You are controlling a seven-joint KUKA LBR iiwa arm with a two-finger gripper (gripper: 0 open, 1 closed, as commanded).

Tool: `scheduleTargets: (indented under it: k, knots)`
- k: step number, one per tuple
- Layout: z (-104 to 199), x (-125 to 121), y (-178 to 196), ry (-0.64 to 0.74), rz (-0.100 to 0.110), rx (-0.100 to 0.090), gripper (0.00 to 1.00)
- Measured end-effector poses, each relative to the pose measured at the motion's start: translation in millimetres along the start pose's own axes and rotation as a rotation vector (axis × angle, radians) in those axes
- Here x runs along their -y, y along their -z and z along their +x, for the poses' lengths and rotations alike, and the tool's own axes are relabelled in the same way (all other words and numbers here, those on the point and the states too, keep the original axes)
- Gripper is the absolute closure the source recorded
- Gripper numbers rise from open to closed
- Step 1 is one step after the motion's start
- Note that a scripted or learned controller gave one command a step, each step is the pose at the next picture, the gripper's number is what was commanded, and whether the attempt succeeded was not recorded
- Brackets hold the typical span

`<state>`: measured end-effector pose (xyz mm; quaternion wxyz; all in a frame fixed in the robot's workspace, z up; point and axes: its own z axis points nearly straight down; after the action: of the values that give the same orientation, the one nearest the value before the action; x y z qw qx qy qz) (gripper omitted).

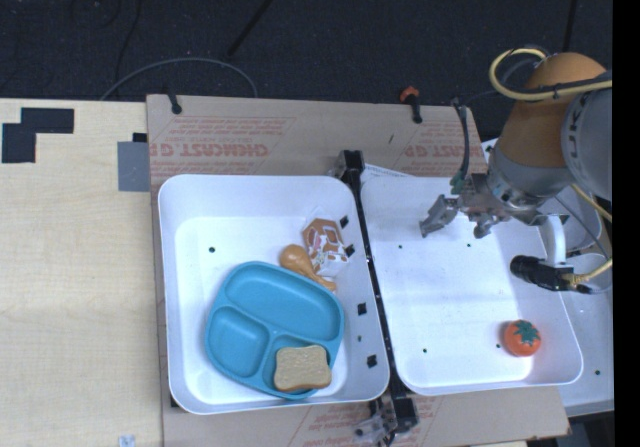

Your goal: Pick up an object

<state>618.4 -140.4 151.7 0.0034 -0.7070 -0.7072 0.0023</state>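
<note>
Right bin [440, 375]: floor mostly bare; tomato [521, 337] near its front right corner. Left bin [185, 235]: blue tray [250, 320] with bread [302, 368], toys at its back. Hand [459, 219]: fingers spread, holding nothing, over right bin's back edge.

Right bin [440, 355] floor open; tomato [521, 337] near corner

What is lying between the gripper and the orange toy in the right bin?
Nothing: in the camera view, the stretch from the gripper down to the orange toy is bare white floor of the right bin.
</note>
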Motion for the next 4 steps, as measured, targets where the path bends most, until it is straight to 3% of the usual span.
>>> scheduleTargets:
  k: [1, 2, 4]
  knots:
    - [7.6, 7.3, -49.8, -0.003, 0.0, -0.001, 0.0]
    - [5.8, 6.4, -36.8, -0.006, -0.004, 0.001, 1.0]
    - [11.0, 5.0, 72.4, 0.001, -0.013, 0.003, 1.0]
